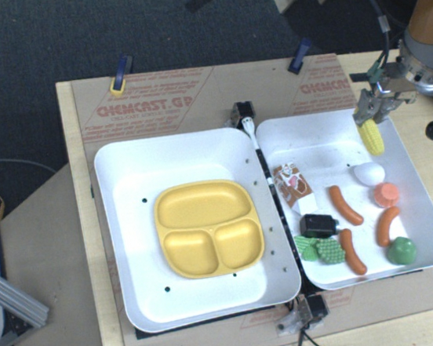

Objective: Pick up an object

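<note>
The gripper is positioned over the far right corner of the right bin, with a yellow toy corn cob seen between its fingertips, apparently gripped at its upper end. The cob is judged light, rigid and smooth; a mid-length hold is advised. Toy sausages are located nearer the bin's centre.

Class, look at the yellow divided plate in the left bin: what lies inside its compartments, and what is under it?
The yellow plate shows three bare compartments with nothing lying in them. It rests on the left bin's white floor. Whatever is directly beneath the plate is covered and cannot be seen.
</note>
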Action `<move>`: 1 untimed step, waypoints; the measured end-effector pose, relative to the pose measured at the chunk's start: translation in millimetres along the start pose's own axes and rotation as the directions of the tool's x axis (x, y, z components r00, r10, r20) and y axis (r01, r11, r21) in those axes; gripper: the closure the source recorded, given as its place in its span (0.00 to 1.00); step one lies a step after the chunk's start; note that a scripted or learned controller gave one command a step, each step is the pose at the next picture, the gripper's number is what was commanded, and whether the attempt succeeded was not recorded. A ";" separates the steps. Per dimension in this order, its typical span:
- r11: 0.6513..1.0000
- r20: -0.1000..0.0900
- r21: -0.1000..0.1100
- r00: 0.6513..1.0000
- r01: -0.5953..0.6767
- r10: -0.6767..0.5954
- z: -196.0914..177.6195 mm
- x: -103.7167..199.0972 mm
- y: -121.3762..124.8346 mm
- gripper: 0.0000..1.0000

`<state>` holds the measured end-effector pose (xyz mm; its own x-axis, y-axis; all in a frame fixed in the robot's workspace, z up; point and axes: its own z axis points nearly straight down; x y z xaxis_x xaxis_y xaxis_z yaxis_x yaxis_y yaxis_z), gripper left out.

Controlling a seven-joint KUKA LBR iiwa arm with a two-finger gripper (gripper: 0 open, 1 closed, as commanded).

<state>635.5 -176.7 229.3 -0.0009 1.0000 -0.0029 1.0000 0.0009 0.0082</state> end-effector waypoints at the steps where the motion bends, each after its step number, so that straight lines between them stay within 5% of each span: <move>1: 1.000 -0.006 0.011 1.000 0.005 -0.005 9.1 57.0 -7.2 1.00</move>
<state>628.3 -119.7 219.9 -0.0057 1.0000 0.0027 1.0000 0.0057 -0.0024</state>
